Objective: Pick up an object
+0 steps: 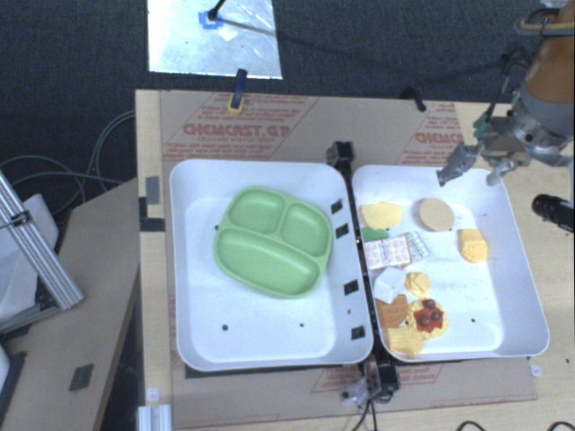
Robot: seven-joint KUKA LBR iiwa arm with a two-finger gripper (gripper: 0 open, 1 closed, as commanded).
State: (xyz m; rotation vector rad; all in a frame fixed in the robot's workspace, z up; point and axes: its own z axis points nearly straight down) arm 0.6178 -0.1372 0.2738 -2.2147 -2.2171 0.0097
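My gripper [471, 171] hangs above the far edge of the right bin [517, 268], fingers apart and nothing between them. Below it in that bin lie a round tan cookie [437, 214], a yellow chip-like piece [382, 215], a yellow corn piece [473, 245], a pink-and-white packet [394, 250], a small yellow piece [418, 283], and a toast slice with red berries [420, 317]. The cookie sits just below and left of the fingers. A green divided plate [272, 241] lies in the left bin [202, 330].
The two bins meet at a black-clipped divider [352, 241]. They rest on a cardboard sheet [269, 124]. A metal plate [214, 25] lies on the dark floor beyond. Cables and an aluminium frame [31, 241] stand at left.
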